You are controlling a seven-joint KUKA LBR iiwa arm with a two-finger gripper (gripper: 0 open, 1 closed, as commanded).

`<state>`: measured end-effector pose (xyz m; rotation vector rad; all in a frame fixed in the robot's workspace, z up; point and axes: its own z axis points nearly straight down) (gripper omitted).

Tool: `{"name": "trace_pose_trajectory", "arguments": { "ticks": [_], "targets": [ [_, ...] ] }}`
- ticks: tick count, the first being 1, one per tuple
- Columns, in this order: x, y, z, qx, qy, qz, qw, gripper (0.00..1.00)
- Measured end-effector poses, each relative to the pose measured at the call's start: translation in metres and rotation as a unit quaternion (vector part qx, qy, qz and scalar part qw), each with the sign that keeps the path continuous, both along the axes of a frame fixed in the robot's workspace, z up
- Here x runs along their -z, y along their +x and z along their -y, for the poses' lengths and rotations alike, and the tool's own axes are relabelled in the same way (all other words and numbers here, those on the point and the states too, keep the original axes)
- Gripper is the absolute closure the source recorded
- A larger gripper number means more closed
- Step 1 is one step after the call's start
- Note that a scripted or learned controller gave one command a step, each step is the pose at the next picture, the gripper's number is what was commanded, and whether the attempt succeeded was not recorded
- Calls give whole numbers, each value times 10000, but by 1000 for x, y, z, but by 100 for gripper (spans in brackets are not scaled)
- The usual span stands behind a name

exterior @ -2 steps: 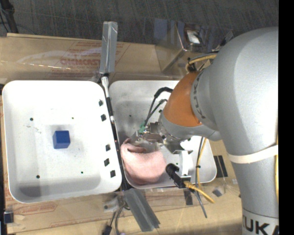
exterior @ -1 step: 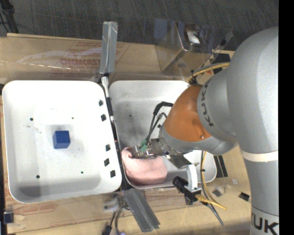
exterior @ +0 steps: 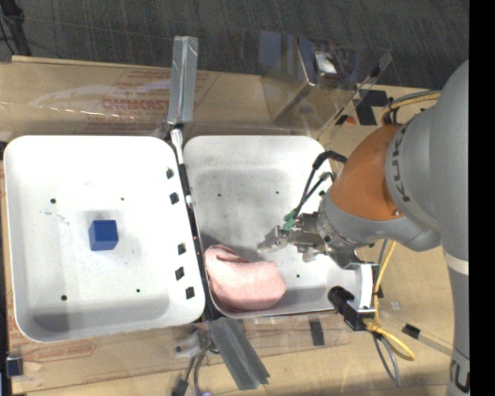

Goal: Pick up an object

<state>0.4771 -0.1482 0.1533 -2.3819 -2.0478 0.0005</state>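
A small blue cube [exterior: 104, 234] lies in the left bin [exterior: 33, 172], a little left of its middle. A soft pink lump [exterior: 242, 279] rests in the right bin [exterior: 247, 159] against its near left corner. My gripper [exterior: 280, 238] hangs low over the right bin, just right of and above the pink lump, reaching in from the right under the orange wrist band. Nothing shows between its fingers, and their spread is too small to read.
A grey divider strip [exterior: 184, 213] with black clips runs between the two bins. A clear plastic sheet [exterior: 313, 89] stands behind the right bin. The arm's grey body [exterior: 433, 180] covers the right bin's right edge.
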Motion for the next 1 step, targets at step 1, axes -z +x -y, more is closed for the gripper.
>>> {"name": "trace_pose_trajectory", "arguments": {
  "ticks": [1],
  "targets": [
    [62,0,-23,-615,11,-6,9981,0]
  ]
}}
